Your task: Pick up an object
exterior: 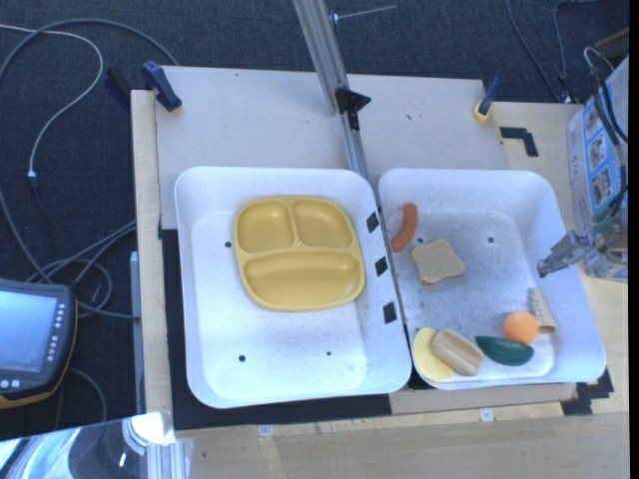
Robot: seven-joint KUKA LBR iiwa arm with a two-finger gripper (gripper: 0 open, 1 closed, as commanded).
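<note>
Camera view: two shallow white bins sit side by side on the worktop [250, 118]. The left bin [215, 367] holds a yellow divided plate [298, 251], upright, three compartments, nothing in them. The right bin [559, 208] carries the loose items: a hot dog sausage [403, 227] near the shared wall, a slice of bread [437, 261] just beside it toward the middle, and along the near edge a bun [456, 350] resting on a pale yellow disc [421, 353], a dark green vegetable [504, 349], an orange ball-like fruit [519, 326] touching it, and a small tan piece [542, 310] by the right wall. The gripper [564, 255] sits at the right rim of this bin, partly cut by the frame; cannot tell how its fingers stand, and nothing is seen between them. Judgement: no grasp yet, approach stage. Best target looks like the bread slice: it lies alone on open floor, clear of walls. It is flat, so a low, level descent is needed. The near-edge cluster is crowded; closing there risks nudging neighbours or catching two things. The sausage lies close to the wall, leaving little room on that side.
</note>
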